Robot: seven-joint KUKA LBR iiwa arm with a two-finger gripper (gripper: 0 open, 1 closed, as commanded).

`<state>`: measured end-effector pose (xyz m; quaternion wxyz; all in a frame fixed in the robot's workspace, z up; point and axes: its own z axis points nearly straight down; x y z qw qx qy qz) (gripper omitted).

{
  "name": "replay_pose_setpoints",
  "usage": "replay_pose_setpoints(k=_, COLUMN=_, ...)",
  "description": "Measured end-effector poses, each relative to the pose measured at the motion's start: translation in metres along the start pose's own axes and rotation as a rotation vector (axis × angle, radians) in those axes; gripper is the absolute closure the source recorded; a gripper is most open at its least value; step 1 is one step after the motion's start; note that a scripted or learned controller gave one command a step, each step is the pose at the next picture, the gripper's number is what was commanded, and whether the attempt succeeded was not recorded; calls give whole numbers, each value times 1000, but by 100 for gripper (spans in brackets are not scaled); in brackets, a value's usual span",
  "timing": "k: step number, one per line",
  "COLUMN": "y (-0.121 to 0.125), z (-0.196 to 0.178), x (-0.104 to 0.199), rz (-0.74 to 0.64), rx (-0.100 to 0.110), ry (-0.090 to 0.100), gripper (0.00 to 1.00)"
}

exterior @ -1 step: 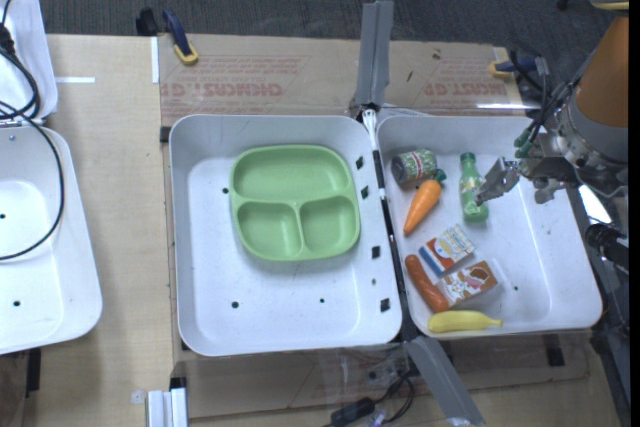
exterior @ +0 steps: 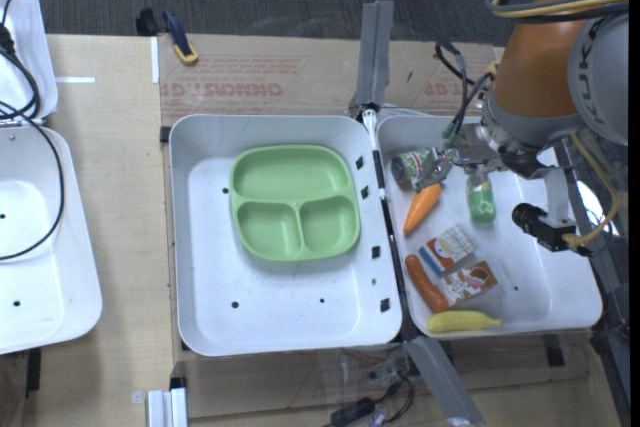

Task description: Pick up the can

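The can (exterior: 408, 166) lies on its side at the back left of the right bin (exterior: 560, 310); it is silver with a green label. My gripper (exterior: 438, 169) hangs low just to the right of the can, over the top of an orange carrot (exterior: 421, 206). The gripper's tip looks close to the can's right end, but I cannot make out contact. The grey arm with its orange band (exterior: 540, 65) comes in from the upper right and covers the back right corner of that bin.
The right bin also holds a green bottle (exterior: 482, 201), two small cartons (exterior: 448, 249) (exterior: 470, 281), a red sausage (exterior: 426, 284) and a banana (exterior: 463, 321). A green divided plate (exterior: 295, 201) lies in the left bin (exterior: 200, 245). A divider (exterior: 378, 205) separates the bins.
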<state>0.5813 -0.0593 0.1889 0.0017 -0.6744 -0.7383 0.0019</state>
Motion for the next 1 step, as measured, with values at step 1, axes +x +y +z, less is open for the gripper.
replay_pose_setpoints(k=1, y=-75, z=-89, x=-22, rz=-19, rx=-2, ry=-1, gripper=0)
